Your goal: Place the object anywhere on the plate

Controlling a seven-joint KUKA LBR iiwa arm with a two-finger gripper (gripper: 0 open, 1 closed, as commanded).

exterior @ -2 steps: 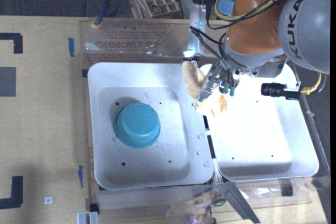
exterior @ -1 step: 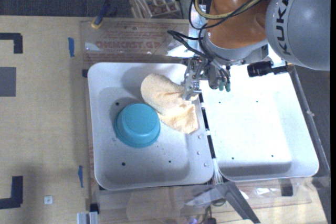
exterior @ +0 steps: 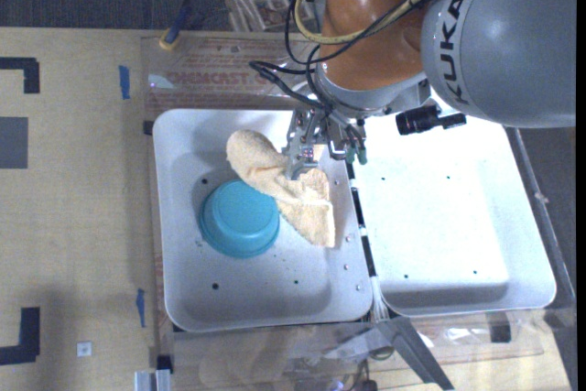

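Observation:
A crumpled pale yellow cloth (exterior: 284,183) lies in the left bin (exterior: 183,288), stretching from the bin's upper middle down to its right wall. A round blue plate (exterior: 240,217), bowl-like, sits just left of the cloth and touches its lower edge. My gripper (exterior: 307,156) hangs straight down over the upper right part of the cloth, its tip at the fabric. The grey arm and its orange band (exterior: 366,5) cover the bins' back edge above it.
The right bin (exterior: 449,224) stands alongside, parted from the left one by a thin rim (exterior: 359,215). Cables loop around the wrist near the back wall. Boxes and clutter lie beyond the bench's far edge.

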